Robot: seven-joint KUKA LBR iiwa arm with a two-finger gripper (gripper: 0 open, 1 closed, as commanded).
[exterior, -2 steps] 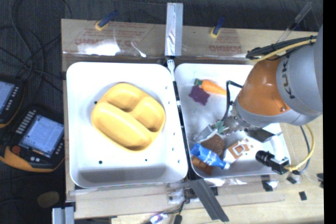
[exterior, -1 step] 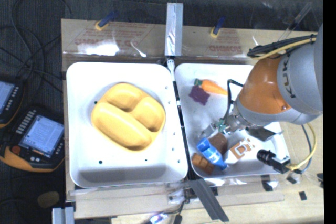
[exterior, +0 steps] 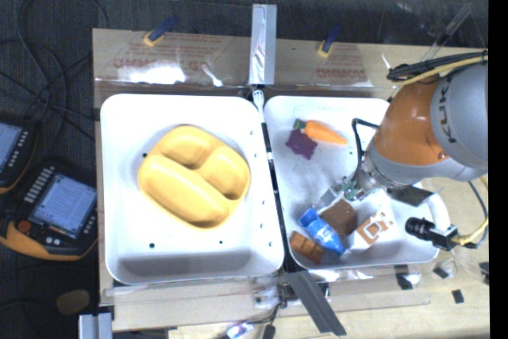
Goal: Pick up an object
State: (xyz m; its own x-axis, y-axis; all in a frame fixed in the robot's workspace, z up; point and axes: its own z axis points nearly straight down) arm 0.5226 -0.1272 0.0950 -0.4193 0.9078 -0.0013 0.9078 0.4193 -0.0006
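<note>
My gripper [exterior: 349, 190] is low in the right bin [exterior: 316, 172], just above and to the right of a dark brown block [exterior: 340, 215]. A blue wrapped item [exterior: 321, 230] lies against that block's lower left. Below it, an orange-brown piece [exterior: 305, 246] sits at the bin's front wall. To the right of the block lies a small white and orange item [exterior: 375, 228]. An orange carrot [exterior: 326, 132] and a purple piece [exterior: 301, 144] lie at the back of the same bin. I see nothing held by the gripper.
A large yellow rounded object [exterior: 193, 175] takes up the middle of the left bin [exterior: 113, 194]. The grey and orange arm [exterior: 421, 135] covers the right bin's right side. Cables and handheld devices lie on the floor at far left.
</note>
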